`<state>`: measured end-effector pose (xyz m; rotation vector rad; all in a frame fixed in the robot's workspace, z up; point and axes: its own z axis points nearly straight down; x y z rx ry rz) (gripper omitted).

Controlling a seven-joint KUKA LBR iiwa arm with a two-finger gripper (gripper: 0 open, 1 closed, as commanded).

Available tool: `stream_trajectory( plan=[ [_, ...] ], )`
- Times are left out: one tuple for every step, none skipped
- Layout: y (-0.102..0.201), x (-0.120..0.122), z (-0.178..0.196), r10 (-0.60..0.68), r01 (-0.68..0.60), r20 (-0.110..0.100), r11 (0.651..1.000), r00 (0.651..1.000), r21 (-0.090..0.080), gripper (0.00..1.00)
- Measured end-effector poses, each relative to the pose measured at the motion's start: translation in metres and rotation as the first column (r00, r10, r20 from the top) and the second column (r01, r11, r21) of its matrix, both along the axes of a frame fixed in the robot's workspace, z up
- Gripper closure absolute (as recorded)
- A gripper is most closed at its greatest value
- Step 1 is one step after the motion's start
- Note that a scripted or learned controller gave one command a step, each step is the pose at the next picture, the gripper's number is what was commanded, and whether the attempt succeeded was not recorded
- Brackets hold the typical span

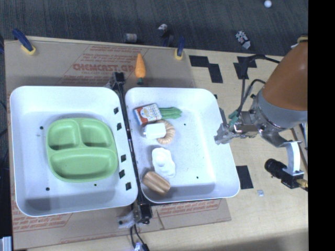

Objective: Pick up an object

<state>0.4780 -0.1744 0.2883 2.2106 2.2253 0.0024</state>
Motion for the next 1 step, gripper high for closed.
stream_trajectory(
  plan=[
    [-0.016,0.1052,-0.1081,0.001,-0.001,-0.01,1.0,1.0,0.004,1.0]
  ],
)
